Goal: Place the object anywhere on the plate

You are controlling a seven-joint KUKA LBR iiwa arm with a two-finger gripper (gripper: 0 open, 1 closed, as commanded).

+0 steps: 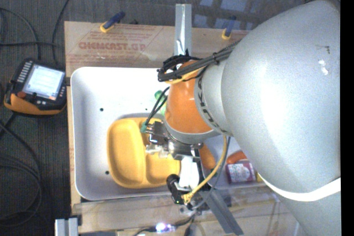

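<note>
A yellow plate (pixel 128 153) with a raised rim lies in the front part of the left white bin (pixel 88 119). My gripper (pixel 157 143) hangs below the arm's orange band (pixel 185 108), right over the plate's right edge. The wrist and its cables hide what lies under it. Just right of the wrist an orange rounded object (pixel 208 157) peeks out, partly covered by the arm. A red and white container (pixel 241 169) lies on its side in the right bin, beside that orange object.
The large grey arm body (pixel 282 102) covers most of the right bin. A teach pendant (pixel 36 85) sits off the bench at the left. Two yellow clamps (pixel 111 21) hold the board's far edge. A metal post (pixel 182 27) stands behind the bins.
</note>
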